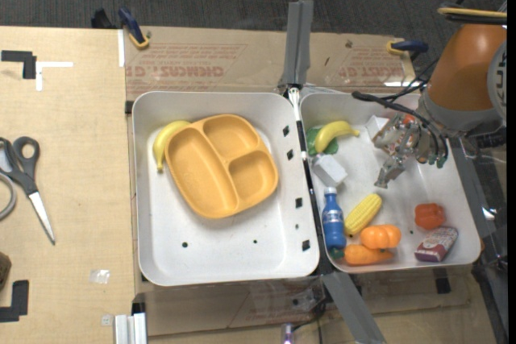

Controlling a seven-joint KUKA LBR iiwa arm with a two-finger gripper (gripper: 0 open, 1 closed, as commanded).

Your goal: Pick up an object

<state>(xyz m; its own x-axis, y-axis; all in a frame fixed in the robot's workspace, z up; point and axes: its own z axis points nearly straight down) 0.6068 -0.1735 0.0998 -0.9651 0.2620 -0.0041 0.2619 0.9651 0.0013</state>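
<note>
My gripper (pixel 390 172) hangs over the middle of the right bin (pixel 468 197), fingers pointing down and slightly apart, with nothing between them. Below and left of it lies a yellow corn cob (pixel 363 213). A blue bottle (pixel 332 217) stands at the bin's left wall. An orange toy (pixel 380 237) and a carrot-like piece (pixel 360 255) rest at the front. A red pepper (pixel 430 216) and a purple-white packet (pixel 435 244) sit at the front right. A yellow banana (pixel 333 133) with a green item and a white block (pixel 329 169) lie at the back left.
The left bin (pixel 153 238) holds a yellow divided plate (pixel 222 165) with a second banana (pixel 165 140) tucked at its left edge. A grey divider bar (pixel 297 44) rises between the bins. Scissors (pixel 31 181) lie on the wooden bench at far left.
</note>
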